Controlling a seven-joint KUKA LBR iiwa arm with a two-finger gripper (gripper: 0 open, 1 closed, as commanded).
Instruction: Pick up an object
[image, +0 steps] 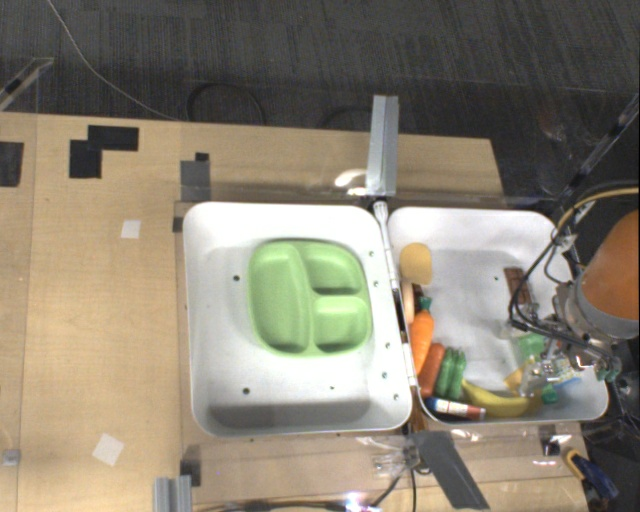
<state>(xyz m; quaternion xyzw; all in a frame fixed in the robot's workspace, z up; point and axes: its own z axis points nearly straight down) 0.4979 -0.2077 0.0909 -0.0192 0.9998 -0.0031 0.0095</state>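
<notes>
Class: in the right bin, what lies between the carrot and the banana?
In the camera view, a green cucumber-like piece lies between the carrot and the banana, touching the carrot's side.

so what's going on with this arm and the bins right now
The grey arm reaches in from the right, with its gripper low in the right bin, near a banana. Toy food, including a carrot, lies along that bin's left side. The left bin holds a green divided tray.
</notes>
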